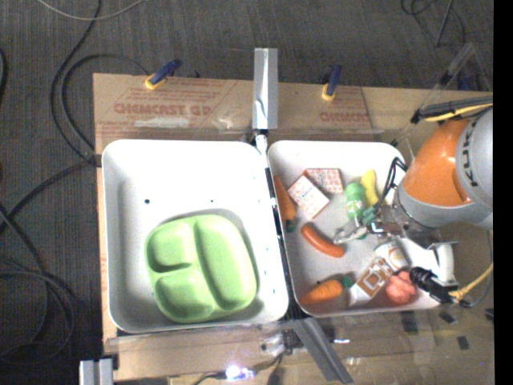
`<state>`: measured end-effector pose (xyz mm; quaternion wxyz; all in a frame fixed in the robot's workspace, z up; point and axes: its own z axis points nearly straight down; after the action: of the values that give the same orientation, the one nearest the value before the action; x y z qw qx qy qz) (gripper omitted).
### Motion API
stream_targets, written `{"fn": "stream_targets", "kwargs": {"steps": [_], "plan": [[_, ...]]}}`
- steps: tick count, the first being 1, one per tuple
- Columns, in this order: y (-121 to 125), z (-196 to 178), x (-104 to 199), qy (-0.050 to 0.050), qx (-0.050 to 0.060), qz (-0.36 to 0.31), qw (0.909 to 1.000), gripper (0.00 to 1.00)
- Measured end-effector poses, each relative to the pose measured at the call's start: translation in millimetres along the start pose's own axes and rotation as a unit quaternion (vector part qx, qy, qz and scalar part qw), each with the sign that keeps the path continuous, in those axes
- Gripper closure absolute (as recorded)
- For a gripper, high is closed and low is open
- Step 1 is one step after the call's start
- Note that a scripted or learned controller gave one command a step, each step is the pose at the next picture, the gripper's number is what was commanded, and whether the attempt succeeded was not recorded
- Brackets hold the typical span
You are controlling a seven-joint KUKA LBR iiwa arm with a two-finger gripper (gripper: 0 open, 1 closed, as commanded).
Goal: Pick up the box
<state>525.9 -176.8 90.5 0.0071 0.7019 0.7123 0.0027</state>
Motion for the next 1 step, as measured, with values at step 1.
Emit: {"fn": "stream_targets", "kwargs": {"steps": [1], "plan": [[1.0, -10.2, -0.2, 0.000, -0.001, 0.000, 1.0000, 1.00]]}}
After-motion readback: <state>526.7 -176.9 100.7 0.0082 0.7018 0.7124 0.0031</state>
